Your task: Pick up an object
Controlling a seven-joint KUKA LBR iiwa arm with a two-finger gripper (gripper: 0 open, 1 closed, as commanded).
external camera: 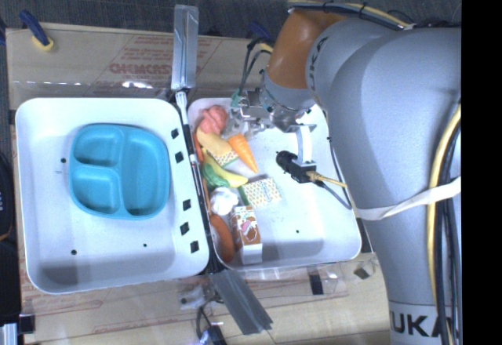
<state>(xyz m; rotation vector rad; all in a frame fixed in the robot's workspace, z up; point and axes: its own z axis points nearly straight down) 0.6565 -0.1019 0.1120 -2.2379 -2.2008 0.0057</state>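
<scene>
The grey arm reaches in from the right, its orange band far above the right bin. The pincer hangs over that bin's far left corner; whether it is apart or together I cannot tell. Just beneath and left of it lie a carrot and pink toy, heading a row of toy foods along the left wall. The left bin holds a blue divided tray. Both bins rest on a cardboard-topped desk.

Bench, cardboard-faced with red print along its twelve-o'clock strip, bearing two shallow white bins side by side: left bin at nine o'clock, right bin at three o'clock, rims touching or very nearly so, with a blue clamp at eleven o'clock.
</scene>
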